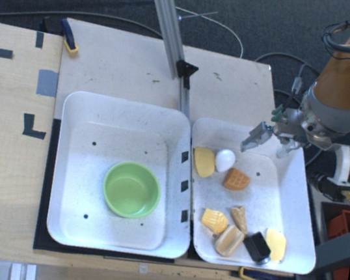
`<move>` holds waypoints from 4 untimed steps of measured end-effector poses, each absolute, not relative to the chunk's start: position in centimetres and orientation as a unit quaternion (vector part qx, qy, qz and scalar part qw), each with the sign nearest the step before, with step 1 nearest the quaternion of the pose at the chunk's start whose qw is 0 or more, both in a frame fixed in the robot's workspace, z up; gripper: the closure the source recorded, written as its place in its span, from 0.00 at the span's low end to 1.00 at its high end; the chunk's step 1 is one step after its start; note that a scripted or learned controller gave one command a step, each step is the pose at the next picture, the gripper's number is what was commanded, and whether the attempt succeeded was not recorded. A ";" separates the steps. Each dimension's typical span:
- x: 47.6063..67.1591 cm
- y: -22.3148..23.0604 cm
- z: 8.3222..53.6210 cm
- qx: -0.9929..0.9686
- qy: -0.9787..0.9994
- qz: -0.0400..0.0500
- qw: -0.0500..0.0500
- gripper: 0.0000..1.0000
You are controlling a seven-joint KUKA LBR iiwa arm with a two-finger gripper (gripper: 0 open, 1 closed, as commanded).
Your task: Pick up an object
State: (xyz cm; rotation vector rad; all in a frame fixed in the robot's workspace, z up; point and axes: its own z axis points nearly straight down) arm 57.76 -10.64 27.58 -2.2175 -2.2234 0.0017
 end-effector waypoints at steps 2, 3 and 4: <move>57.4 -10.5 23.2 -0.707 -0.708 0.002 0.002 0.00; 56.9 -10.6 16.8 -0.707 -0.707 0.003 0.003 0.00; 57.2 -10.5 12.3 -0.707 -0.708 0.003 0.003 0.00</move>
